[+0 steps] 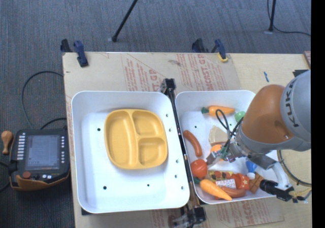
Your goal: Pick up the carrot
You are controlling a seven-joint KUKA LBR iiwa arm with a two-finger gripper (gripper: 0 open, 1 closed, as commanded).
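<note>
Carrot (215, 190) at the near edge of the right bin (189, 101) is what I see first, beside a tomato (198, 168). Just beyond it the hand (219, 155) hovers low; I cannot tell its state. Farther back a second carrot (221, 110) lies apart from the clutter. I'd aim there, dropping straight across its middle.

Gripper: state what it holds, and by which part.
Cannot be told: the gripper sits low among the toy food in the right white bin, its tip hidden.
</note>
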